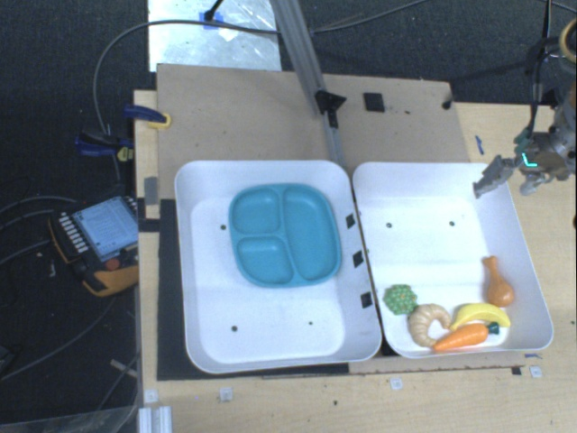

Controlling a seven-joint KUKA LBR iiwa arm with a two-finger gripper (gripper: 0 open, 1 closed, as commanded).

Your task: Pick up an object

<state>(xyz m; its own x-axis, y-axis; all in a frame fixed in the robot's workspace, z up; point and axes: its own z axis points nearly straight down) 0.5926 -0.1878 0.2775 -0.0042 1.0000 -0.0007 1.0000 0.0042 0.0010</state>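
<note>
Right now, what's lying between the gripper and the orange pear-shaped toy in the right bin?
Nothing: in the camera view, only bare white bin floor separates the gripper from the orange pear-shaped toy.

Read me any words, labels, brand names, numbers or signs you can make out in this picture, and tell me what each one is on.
No text can be read anywhere.
The handheld device left of the bins has a lit screen, but its content is too small and blurred to read.
The food items, blue tray and bins bear no visible lettering.
</note>
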